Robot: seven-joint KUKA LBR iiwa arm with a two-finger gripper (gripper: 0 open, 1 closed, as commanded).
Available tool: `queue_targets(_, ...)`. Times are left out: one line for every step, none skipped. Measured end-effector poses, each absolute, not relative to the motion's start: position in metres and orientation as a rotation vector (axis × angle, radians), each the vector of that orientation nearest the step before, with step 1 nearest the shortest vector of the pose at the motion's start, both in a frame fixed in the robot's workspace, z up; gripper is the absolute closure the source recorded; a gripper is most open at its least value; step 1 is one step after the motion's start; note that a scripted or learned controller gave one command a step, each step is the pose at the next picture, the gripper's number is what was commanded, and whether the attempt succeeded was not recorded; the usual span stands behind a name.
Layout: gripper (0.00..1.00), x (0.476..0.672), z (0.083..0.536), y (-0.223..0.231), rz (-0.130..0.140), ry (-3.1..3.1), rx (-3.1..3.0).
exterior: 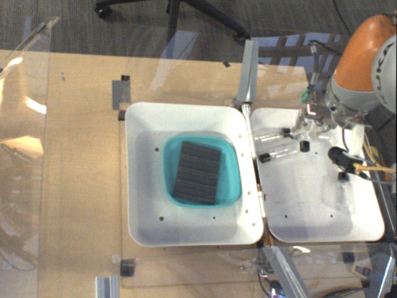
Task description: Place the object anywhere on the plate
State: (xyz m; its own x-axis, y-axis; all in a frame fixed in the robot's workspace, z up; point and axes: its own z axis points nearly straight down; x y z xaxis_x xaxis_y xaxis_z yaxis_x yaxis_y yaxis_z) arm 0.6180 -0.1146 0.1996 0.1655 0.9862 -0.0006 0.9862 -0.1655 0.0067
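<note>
Object [198, 172] on plate [231, 190], tool [277, 146] apart.

Open room across most of the left bin [139, 166], save its middle, taken up by a teal plate [232, 179] with a dark ribbed block [197, 172] lying flat on it and covering most of the plate's floor. Free white floor in the right bin [310, 219] from centre down toward 6 o'clock. Crowded toward 12 and 3 o'clock by the arm [366, 61], its fingers [282, 144] low over the floor, and black fittings near the right rim.
</note>
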Motion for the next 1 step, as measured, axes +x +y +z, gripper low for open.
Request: queue_targets(1.00, 0.5007, 0.1849, -0.0516, 0.005, 2.116, 2.319)
